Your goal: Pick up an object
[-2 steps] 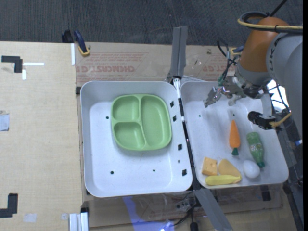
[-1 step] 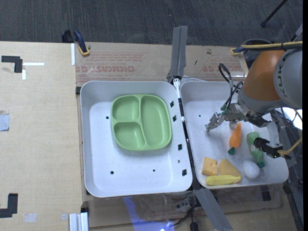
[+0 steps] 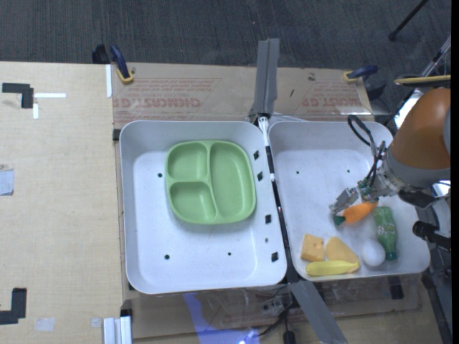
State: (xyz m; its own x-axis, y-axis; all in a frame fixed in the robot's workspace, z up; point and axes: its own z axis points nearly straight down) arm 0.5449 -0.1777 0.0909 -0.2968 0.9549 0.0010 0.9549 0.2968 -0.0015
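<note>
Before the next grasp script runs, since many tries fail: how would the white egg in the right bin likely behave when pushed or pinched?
The white egg looks smooth and rounded, so it would probably roll or slip from a pinch. It sits beside the green bottle near the right bin wall, which may stop it rolling far. It looks light; whether it is fragile I cannot tell.

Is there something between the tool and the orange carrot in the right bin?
Nothing visible. The tool is directly at the carrot, touching or almost touching it. The green bottle lies beside the carrot, not between.
</note>
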